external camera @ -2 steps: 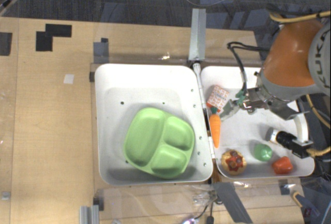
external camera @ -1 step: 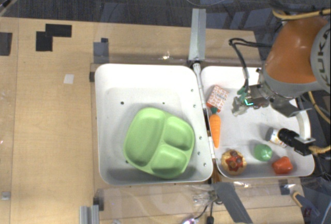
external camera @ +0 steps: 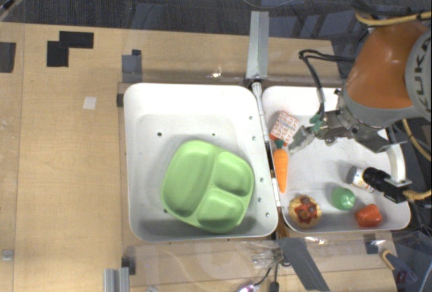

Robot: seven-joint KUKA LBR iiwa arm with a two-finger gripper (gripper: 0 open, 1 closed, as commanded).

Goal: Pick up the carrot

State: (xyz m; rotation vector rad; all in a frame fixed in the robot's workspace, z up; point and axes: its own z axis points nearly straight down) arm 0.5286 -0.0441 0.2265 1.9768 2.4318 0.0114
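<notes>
The carrot (external camera: 281, 169) lies in the right bin (external camera: 317, 96), tight along its left wall, green top pointing away from the viewer. Just above it sits a small red-and-white patterned packet (external camera: 284, 126), its print too blurred to read. The gripper (external camera: 302, 138) hangs low beside that packet, above and right of the carrot; whether its jaws stand wide or narrow I cannot tell, for they merge into a dark blur. The arm (external camera: 388, 75) is cut off at the right edge. A green divided plate (external camera: 208, 184) rests in the left bin (external camera: 145, 149)
</notes>
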